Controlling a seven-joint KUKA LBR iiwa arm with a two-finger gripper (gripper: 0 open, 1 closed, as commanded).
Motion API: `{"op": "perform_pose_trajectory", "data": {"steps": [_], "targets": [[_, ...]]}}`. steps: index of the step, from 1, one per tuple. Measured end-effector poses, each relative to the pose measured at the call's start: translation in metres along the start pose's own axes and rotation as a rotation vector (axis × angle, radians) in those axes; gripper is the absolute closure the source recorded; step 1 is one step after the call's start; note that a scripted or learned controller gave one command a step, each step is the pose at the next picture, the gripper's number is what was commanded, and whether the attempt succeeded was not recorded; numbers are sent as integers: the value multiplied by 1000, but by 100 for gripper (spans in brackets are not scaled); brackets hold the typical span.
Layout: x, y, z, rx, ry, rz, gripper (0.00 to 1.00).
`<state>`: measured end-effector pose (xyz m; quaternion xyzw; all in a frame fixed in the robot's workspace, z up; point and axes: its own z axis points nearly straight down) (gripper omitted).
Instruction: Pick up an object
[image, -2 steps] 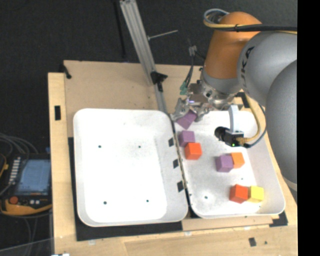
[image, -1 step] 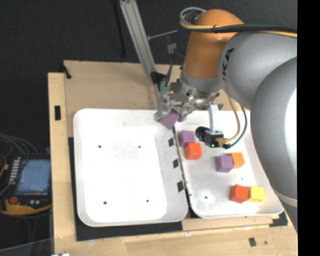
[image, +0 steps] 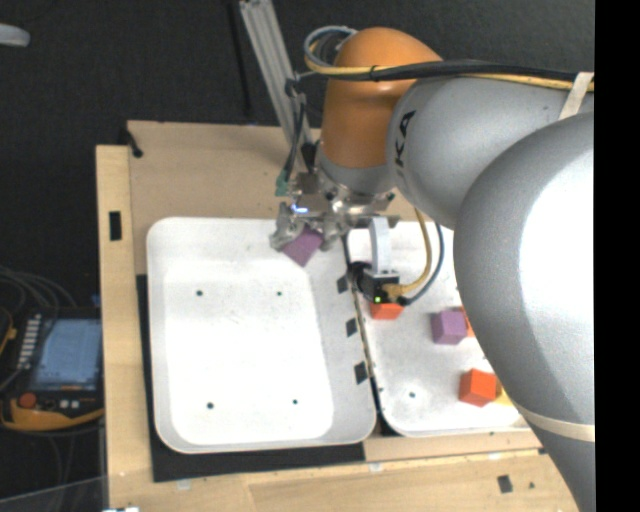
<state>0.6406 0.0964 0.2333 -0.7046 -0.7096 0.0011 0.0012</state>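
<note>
A: Start at the near edge. What carries everything?

B: A pale wooden counter (image: 420, 480), its front lip running along the bottom. On it, two shallow white bins side by side. The left bin (image: 240, 350) has a speckled floor with four small dark dots and nothing lying on it, so most of its floor is open room.

A: And the right bin?

B: The right bin (image: 420, 400) is partly covered by the grey arm (image: 520, 220). Near its front sits an orange block (image: 479, 386); a little farther back, a purple cube (image: 449, 326); farther again, close to the divide between the bins, a small orange piece (image: 386, 310). All three stand apart from each other.

A: Where is the gripper?

B: The gripper (image: 300, 232) hangs over the far right corner of the left bin, under the orange band (image: 365, 100). A purple block (image: 303, 245) sits right at the jaws, which appear pressed on it from either side. I cannot tell whether it is off the bin floor.

A: Surroundings?

B: Dark floor all round the counter. To the left, beyond the counter's edge, a handheld control unit (image: 55, 365) with a blue screen and cables. A pale slanting rail (image: 270, 60) rises behind the gripper at the far side.
</note>
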Motion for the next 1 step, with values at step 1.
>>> {"op": "perform_pose_trajectory", "data": {"steps": [1], "targets": [[-3,0,-1,-1,-1,4,0]]}}
